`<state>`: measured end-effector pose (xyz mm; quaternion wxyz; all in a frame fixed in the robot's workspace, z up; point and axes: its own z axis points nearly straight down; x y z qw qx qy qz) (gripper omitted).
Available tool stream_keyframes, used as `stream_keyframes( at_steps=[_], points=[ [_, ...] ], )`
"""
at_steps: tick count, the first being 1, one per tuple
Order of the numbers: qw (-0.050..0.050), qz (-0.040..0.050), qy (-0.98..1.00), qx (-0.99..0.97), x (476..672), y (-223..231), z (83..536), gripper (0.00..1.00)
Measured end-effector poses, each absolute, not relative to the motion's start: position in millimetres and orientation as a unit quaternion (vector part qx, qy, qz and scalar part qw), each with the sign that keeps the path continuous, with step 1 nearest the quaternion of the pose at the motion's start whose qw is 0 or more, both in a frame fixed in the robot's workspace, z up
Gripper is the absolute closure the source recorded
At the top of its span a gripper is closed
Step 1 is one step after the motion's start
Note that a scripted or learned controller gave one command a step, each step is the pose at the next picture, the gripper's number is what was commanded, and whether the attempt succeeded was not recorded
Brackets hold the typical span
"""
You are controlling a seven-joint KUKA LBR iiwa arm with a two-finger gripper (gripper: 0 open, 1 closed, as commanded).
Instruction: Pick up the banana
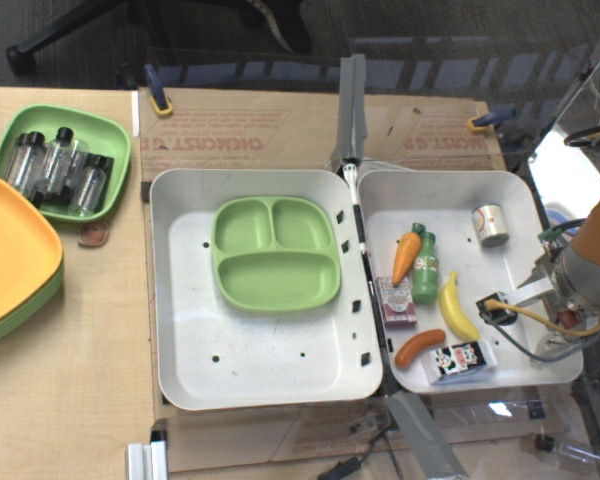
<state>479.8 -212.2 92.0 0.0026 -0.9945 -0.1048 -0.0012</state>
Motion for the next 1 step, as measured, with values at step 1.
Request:
stream_keyframes(
  at_steps=[1],
  points=[
    [0.001,0.0022,-0.101,-0.995,479.3,-121.0,171.0,0.00]
  ],
)
